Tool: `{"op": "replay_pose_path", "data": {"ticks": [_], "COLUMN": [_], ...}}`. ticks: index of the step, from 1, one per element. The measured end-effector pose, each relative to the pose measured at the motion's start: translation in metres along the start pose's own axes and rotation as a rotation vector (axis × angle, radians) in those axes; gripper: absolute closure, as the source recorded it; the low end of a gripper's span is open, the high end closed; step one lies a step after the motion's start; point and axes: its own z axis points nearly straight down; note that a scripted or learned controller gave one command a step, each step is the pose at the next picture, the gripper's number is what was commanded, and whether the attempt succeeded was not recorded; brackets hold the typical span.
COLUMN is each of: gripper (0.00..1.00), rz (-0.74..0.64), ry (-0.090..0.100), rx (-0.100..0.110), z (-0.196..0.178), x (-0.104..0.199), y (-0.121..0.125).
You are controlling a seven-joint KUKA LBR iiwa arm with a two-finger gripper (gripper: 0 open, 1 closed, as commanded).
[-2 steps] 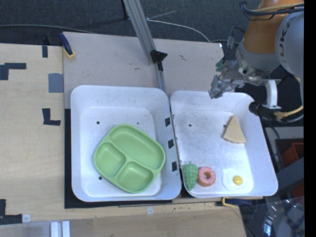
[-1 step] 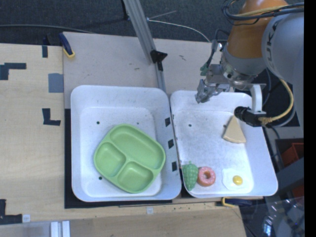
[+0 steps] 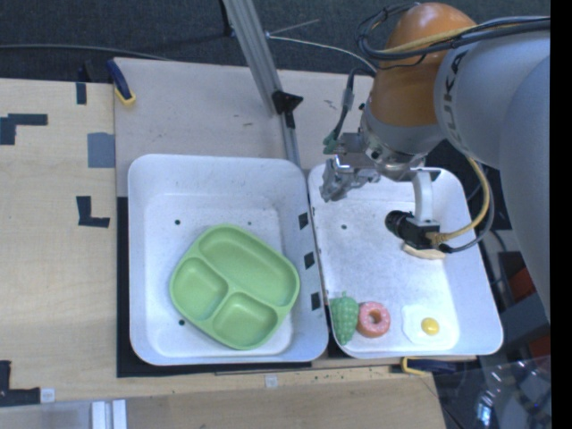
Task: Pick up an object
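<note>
Jaws (image 3: 338, 184) at right bin's upper left, grip state unclear; pink donut (image 3: 373, 319) lies well below, lower centre

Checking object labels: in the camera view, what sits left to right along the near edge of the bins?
green divided plate → green bumpy toy → pink donut → small yellow piece
</note>
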Motion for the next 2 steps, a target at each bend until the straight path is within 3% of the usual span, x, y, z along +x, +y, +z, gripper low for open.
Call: {"op": "replay_pose_path", "data": {"ticks": [2], "gripper": [1.00], "rz": [-0.002], "ry": [0.000], "rx": [0.000], "z": [0.002], "x": [0.092], "y": [-0.054]}}
